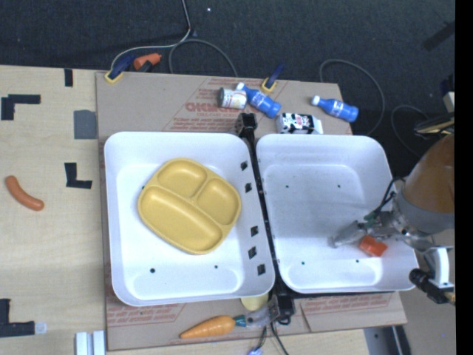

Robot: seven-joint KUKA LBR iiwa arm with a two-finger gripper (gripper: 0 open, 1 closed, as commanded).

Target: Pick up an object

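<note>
A small red-orange object [374, 247] lies on the floor of the right white bin [318, 154], near its front right corner. My gripper [353, 234] hangs low over that bin, reaching in from the right, with its tip just left of and touching or almost touching the red-orange object. The view does not show the object held. The arm's orange band [440, 180] is above the bin's right rim.
A yellow divided plate [191, 205] lies in the left bin [122, 154]. Behind the bins lie two blue bottles [263, 102] [336, 109], a white bottle [233, 97] and a black-and-white box [299, 123]. A carrot [209, 327] lies in front, a sausage [24, 193] far left.
</note>
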